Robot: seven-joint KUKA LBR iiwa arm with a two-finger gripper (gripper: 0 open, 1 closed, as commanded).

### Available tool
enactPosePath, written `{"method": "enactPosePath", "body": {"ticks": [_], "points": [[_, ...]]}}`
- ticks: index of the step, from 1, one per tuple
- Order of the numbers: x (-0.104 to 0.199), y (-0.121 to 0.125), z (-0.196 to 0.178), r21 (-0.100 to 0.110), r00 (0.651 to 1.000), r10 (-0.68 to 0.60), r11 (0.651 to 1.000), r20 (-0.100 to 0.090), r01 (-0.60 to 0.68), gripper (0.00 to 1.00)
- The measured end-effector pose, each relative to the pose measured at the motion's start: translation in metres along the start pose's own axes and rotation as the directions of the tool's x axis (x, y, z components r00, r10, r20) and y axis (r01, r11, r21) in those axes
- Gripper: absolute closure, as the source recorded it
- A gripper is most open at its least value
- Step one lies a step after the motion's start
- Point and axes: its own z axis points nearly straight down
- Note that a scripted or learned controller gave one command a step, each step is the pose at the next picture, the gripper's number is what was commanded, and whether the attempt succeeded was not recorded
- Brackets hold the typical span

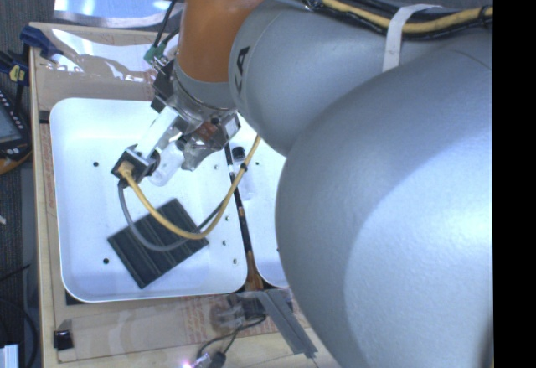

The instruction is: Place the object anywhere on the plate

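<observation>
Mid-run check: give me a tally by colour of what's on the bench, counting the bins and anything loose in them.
White: 2, the left bin and the right bin, which is partly hidden.
Black: 1, the ridged slab, lying flat in the left bin.
Total: 3

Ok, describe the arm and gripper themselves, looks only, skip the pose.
The arm is bulky, with smooth rounded grey casings and an orange band above the wrist. Black and yellow cables run along its upper side, tied down by a white strap. The gripper is small, of pale and metallic parts.
</observation>
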Motion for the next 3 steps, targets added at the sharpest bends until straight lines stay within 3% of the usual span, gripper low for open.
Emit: {"method": "enactPosePath", "body": {"ticks": [1, 2, 3], "points": [[-0.082, 0.038, 0.027, -0.001, 0.992, -0.129, 0.992, -0.002, 0.129, 1.00], [-0.018, -0.023, 0.011, -0.004, 0.986, 0.169, 0.986, -0.006, -0.169, 1.00], [-0.121, 0.018, 0.081, -0.001, 0.999, 0.032, 0.999, 0.000, -0.032, 1.00]]}}
